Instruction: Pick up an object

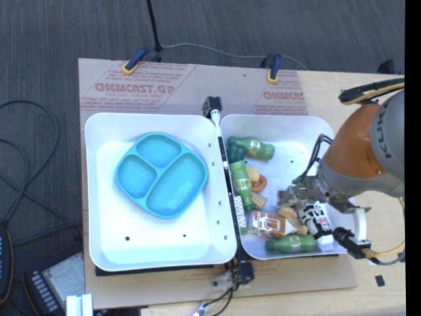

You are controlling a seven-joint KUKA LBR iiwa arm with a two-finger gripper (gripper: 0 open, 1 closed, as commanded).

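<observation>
The right bin (pixel 289 127) holds a heap of small items. One green bottle (pixel 253 149) lies near its far left corner, a second green bottle (pixel 241 178) lies along the left wall, and a third green bottle (pixel 291 243) rests by the front wall. An orange and white carton (pixel 270 224) sits just behind that third bottle. An orange ring (pixel 259 182) and a black and white toy (pixel 315 215) lie among tan pieces (pixel 289 213). My gripper (pixel 297 193) reaches down into the bin's right half, just above the tan pieces and beside the toy.
The left bin (pixel 105 242) carries a blue divided plate (pixel 162 174). A black clamp (pixel 212 105) sits at the far end of the wall between the bins. The arm's orange band (pixel 355 150) hangs over the right bin's right wall.
</observation>
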